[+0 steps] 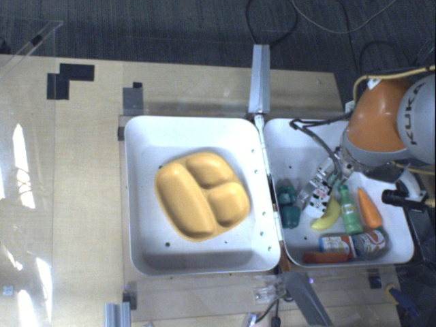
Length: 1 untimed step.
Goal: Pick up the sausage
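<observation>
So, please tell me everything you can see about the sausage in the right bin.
The sausage is a dark red, smooth, slender piece, probably a plastic toy. It lies flat and almost level along the near wall of the right bin, at the bottom of the pile. A can lies on its side just behind it and seems to touch it.

- The arm (pixel 395 118) runs off the picture's right edge, so its base and most of its grey body are cut away.
- The gripper (pixel 325 186) is small and cluttered with cables; whether it is parted or closed is unclear.
- The sausage (pixel 325 257) lies along the right bin's (pixel 300 145) near wall, its right end tucked under the can (pixel 354 244).
- The can's label is too small to read.
- The dark green item (pixel 288 205) beside the divider is too blurred to identify.
</observation>
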Motion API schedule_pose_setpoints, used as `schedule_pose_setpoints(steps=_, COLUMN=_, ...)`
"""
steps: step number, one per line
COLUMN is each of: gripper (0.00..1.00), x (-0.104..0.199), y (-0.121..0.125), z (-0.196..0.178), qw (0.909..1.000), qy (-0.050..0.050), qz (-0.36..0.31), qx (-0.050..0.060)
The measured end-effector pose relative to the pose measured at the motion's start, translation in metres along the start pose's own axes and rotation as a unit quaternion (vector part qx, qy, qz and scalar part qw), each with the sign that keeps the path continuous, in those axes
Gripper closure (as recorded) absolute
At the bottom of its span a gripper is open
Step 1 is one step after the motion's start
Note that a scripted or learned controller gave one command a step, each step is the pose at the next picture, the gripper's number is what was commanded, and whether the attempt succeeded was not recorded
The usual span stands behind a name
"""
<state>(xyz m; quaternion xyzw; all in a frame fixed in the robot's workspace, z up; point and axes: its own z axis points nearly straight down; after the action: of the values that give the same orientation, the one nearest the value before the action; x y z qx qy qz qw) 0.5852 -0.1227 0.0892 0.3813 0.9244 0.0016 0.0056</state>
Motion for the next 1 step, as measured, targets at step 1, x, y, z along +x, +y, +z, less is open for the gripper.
schedule_pose_setpoints(steps=1, gripper=0.00, x=-0.0166, y=0.0260, z=0.0014, qw=0.9564, qy=0.001, qz=0.292, qx=0.001)
